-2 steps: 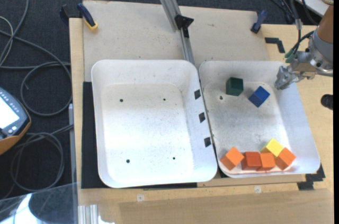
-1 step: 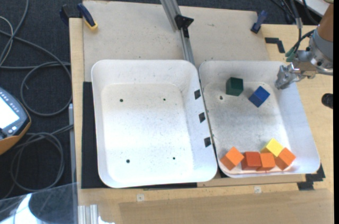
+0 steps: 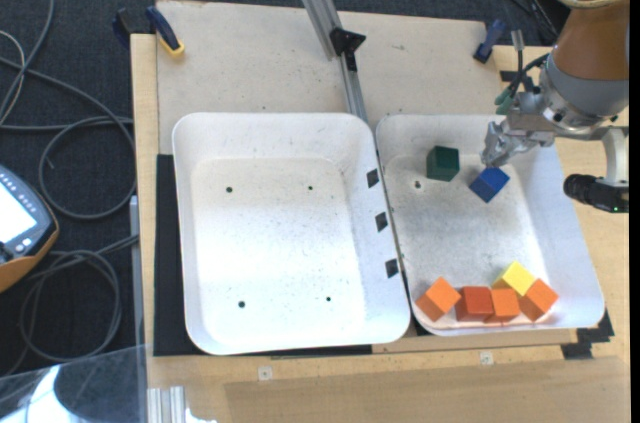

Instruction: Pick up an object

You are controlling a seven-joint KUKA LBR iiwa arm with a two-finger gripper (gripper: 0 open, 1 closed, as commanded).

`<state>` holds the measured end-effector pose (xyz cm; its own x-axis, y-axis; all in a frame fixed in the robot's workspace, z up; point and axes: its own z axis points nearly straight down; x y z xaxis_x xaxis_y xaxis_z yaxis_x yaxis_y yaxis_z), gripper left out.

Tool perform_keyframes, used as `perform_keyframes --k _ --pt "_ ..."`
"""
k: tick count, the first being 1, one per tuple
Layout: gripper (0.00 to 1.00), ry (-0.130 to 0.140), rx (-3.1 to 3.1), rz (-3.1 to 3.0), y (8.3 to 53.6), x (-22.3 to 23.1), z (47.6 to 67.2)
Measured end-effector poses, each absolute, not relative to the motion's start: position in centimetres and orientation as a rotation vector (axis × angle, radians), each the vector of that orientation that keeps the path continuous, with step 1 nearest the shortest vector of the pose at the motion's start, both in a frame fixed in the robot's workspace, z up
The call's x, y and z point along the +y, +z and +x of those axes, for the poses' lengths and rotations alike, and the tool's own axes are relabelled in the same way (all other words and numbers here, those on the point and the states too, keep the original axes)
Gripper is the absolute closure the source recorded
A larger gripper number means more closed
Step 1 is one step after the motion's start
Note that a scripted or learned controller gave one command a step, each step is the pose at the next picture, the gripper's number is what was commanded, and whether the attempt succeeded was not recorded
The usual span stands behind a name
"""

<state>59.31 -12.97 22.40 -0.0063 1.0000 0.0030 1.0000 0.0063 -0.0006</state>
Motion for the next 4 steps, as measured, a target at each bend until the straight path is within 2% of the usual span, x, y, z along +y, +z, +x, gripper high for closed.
perform_keyframes --k 2,3,4 --pt "1.00 -0.005 -2.229 -2.214 21.5 -3.1 62.7" --pt "1.00 -0.007 -2.230 -2.214 23.2 2.6 64.0" --pt "1.00 -0.005 -2.229 -2.214 22.7 8.3 64.6"
